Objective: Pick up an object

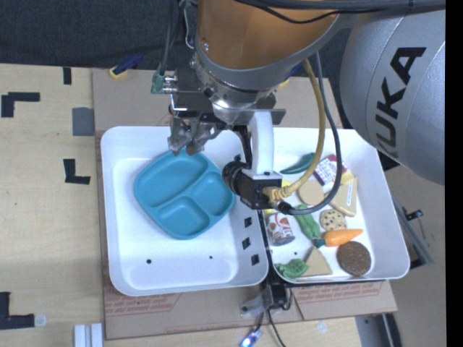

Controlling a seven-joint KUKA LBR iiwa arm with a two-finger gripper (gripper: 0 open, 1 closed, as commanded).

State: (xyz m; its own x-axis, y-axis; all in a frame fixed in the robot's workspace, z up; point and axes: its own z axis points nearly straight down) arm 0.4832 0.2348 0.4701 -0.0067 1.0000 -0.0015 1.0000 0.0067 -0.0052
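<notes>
Camera view: hand (pixel 189 144) touches blue tray's (pixel 184 195) rim.

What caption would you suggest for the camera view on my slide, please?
KUKA arm's pincer poised at the rim of a blue divided plate in the left bin; toy food fills the right bin.

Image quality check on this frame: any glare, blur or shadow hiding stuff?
Camera view: lighting is even and soft. The arm's orange band looms close to the lens and looks slightly soft. The blue tray and the food items in the right bin are sharp. A faint shadow lies under the gripper on the left bin. No strong glare.
</notes>
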